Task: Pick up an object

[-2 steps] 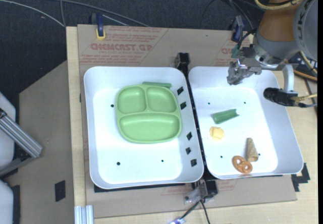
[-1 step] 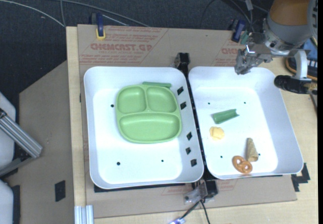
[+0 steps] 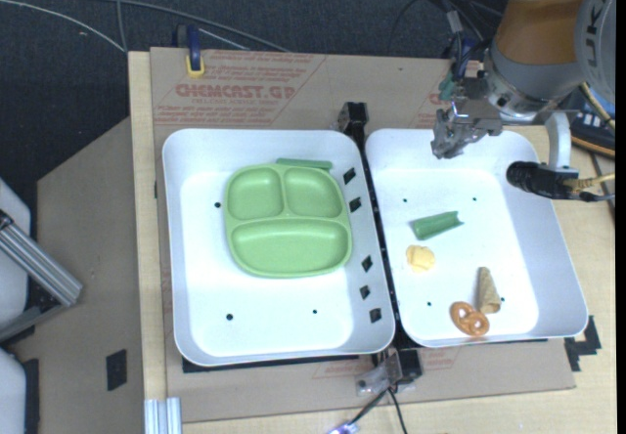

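The gripper (image 3: 456,142) is seen over the far edge of the right bin (image 3: 548,227); whether it is spread or pressed together cannot be told. Nothing is seen held. The green piece (image 3: 435,224), yellow piece (image 3: 421,258), cone (image 3: 487,289) and pretzel (image 3: 470,318) lie nearer. A descent from here could strike the rim and miss them all.

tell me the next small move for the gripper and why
Probably move toward the green piece and descend over it. The gripper sits above the right bin's far edge, holding nothing, and that piece is the nearest object.
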Available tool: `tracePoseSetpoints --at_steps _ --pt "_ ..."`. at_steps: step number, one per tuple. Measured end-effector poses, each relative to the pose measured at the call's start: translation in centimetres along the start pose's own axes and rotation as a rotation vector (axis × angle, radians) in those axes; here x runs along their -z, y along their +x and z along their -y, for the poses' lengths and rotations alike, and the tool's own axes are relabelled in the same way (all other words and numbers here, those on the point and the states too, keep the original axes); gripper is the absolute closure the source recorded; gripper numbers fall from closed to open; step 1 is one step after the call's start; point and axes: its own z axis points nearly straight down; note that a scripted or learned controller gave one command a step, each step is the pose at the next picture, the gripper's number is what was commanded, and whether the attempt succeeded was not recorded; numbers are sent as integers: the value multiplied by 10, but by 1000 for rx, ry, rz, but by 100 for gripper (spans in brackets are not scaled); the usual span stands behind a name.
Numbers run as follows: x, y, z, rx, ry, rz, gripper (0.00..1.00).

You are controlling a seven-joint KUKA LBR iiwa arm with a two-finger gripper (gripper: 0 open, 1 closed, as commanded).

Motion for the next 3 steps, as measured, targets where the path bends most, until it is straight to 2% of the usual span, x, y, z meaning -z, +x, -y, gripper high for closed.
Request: tracePoseSetpoints --at_steps 1,2,3 --pt "-3 48 33 0 2 0 100" --pt "-23 90 53 0 3 0 100" --pt "-39 137 85 0 4 0 100"
